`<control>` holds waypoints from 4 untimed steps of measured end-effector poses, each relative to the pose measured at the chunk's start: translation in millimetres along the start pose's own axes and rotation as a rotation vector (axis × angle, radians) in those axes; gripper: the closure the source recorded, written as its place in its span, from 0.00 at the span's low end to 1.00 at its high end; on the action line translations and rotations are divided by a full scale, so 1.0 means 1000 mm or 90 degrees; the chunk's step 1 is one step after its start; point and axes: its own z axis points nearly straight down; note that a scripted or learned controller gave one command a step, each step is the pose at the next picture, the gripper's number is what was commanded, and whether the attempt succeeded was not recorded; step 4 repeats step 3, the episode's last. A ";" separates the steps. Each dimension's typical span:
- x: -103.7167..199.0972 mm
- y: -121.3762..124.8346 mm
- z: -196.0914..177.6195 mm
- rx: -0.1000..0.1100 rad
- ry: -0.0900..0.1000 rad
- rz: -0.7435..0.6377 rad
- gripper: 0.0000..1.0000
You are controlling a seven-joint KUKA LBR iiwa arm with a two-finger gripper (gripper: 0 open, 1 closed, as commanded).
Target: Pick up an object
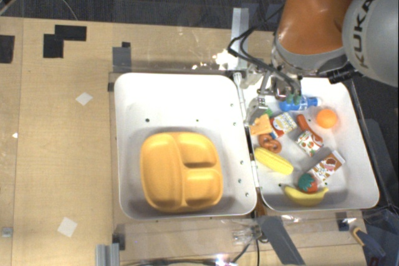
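Objects for picking sit piled in the right-hand shallow white bin (365, 162), centre-right of frame: a round orange ball (326, 118) at the upper right of the pile, a yellow plastic banana (305, 195) at the bottom, a yellow corn-like piece (273, 161) left of centre, a brown pretzel-shaped toy (269, 142) just above it, an orange wedge (262, 126), two small printed cartons (310, 141) (326, 166), a small green-and-red round toy (306, 182) touching the banana, and a blue bottle-like item (307, 101) near the top. Left-hand white bin (131, 96) holds a yellow divided plastic tray (181, 169), lower centre of frame. Grey-and-orange arm (318, 15) enters from upper right; its two-finger gripper (274, 91) hangs over the upper-left corner of the right bin, just above the orange wedge. Pincer state: cannot tell, the metal parts blur into the clutter, and nothing is visibly held. Judged step: lining up and descending for a grasp. To do it well, choose an item with free space on both sides; the ball sits a bit apart and looks the easiest, though round and likely to roll. The wedge and pretzel touch neighbours and lie near the bin wall, so jaws risk catching the rim or pinching two things. Come straight down, centre on one piece, close, lift slowly.
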 end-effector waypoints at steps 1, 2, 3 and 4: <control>0.058 -0.043 0.044 0.003 0.007 0.074 0.00; 0.057 -0.042 0.043 0.003 0.006 0.073 0.00; 0.057 -0.042 0.043 0.003 0.006 0.073 0.00; 0.057 -0.042 0.043 0.003 0.006 0.073 0.00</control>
